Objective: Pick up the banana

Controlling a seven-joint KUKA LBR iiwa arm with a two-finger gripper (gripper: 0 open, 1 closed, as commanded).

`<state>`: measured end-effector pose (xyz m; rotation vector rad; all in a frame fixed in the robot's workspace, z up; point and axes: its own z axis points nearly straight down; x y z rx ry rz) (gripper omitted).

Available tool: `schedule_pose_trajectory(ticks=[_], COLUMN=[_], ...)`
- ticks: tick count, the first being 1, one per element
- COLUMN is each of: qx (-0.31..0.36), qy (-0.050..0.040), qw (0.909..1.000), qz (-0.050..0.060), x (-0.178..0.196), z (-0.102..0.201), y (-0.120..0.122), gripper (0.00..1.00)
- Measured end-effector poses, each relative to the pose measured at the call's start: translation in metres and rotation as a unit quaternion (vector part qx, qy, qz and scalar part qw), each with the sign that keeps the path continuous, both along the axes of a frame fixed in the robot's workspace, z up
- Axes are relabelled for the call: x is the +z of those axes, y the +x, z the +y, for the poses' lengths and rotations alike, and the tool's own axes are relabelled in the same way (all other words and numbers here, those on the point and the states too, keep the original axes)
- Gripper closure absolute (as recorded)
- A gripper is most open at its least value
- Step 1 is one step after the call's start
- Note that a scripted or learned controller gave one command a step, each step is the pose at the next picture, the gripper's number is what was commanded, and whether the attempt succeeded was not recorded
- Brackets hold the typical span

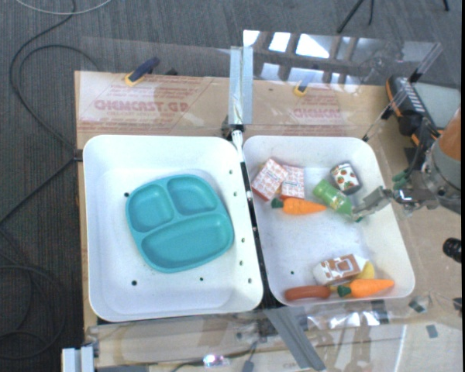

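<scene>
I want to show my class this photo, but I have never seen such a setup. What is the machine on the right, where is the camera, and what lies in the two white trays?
The photo comes from one camera fixed above the bench, looking down at a slant. On the right a robot arm reaches in; its pincer hangs over the right bin, close to a green bottle. I cannot tell whether it holds anything. The left bin holds a teal divided plate. The right bin holds toy food: two small boxes, a carrot, a small can, and along the near edge a carton, a sausage, another carrot and the banana, mostly hidden behind the carton.
</scene>
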<state>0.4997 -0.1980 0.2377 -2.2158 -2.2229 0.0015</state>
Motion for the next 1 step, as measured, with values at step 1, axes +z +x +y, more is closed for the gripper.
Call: schedule_pose_trajectory(ticks=[1], qx=[-0.111], qy=[-0.0001], qw=[0.9939], qz=[0.001], x=[-0.1255], z=[0.0388], y=[-0.0170], gripper=[0.00])
